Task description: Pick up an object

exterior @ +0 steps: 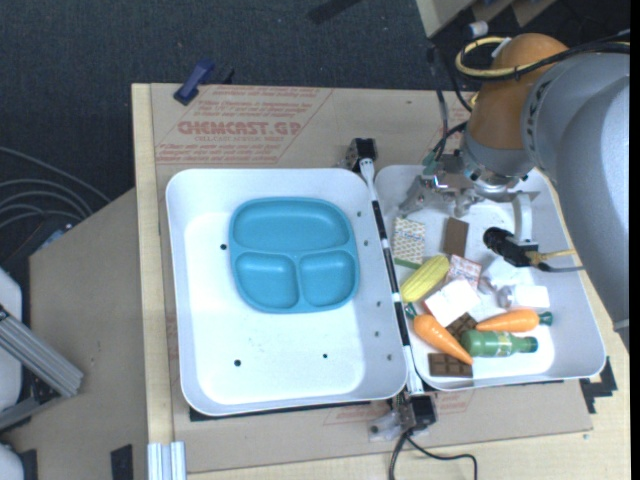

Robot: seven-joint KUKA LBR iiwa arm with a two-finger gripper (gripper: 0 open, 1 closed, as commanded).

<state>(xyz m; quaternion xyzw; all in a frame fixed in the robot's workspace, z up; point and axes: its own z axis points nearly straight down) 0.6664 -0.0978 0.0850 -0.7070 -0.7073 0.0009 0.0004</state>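
Grey arm (590, 148) looms nearest; pincer (462, 190), state unclear, hovers beyond the yellow plastic corn cob (424, 277), which lies diagonally.

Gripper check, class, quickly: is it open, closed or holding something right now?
Gripper: cannot be told; it hangs over the far end of the right bin.

Robotics lab: bench (250, 118), bins (200, 298), cables (40, 208).

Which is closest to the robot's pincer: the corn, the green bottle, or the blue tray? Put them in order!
From the pincer, in the camera view:
1. Corn, right bin, just below it.
2. Green bottle, right bin's near end.
3. Blue tray, left bin.
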